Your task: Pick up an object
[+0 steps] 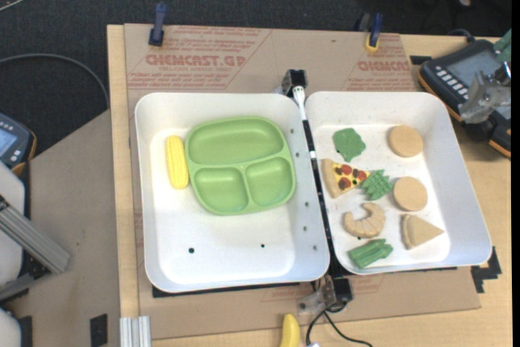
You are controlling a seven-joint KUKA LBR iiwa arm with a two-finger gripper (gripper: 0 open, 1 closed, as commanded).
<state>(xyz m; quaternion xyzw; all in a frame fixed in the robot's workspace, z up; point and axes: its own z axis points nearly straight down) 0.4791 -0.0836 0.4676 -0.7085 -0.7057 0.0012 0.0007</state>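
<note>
Beside green tray (240, 166) in left bin (162, 256): yellow corn (175, 161)

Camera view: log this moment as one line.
left bin: green tray, corn | right bin: toy foods incl. pizza slice | nothing picked

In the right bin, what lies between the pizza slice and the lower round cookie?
A small green leafy piece lies between the pizza slice and the lower round cookie, as the camera view shows.

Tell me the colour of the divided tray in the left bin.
The divided tray is light green, seen plainly in the camera view, beside a yellow corn cob.
</note>
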